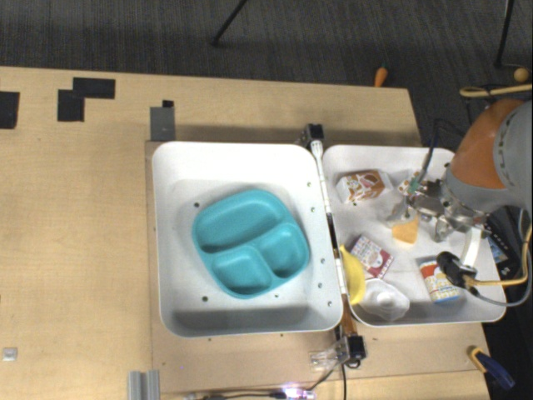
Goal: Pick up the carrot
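Camera view: end effector (pixel 425 204) above right bin (pixel 379 161)

Two white bins (pixel 166 223); one teal tray (pixel 250 240).

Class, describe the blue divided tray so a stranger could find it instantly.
Start at the left bin of the two white ones. The tray lies in its middle, tilted askew. It is turquoise with three compartments, unlike the small packets crowding the right bin.
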Robot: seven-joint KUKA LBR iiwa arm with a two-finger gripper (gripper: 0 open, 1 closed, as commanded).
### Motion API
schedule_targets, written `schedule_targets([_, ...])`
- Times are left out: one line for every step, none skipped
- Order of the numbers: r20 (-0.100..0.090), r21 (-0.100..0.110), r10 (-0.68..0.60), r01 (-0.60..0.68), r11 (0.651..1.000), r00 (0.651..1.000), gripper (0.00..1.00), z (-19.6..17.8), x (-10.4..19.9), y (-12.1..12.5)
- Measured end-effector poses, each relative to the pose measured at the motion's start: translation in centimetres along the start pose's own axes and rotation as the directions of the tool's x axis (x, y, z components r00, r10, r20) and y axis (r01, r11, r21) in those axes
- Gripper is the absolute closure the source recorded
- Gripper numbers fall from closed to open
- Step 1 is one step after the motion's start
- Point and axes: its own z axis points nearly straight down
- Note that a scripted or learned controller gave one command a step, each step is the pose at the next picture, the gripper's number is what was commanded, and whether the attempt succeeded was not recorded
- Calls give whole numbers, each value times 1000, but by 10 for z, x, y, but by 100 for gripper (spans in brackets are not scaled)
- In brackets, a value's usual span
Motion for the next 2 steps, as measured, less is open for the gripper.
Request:
schedule_targets([0,-2,-206,206,979,979,0,-1,4,-14])
schedule_targets([0,-1,124,-124,992,992,0,0,16,28])
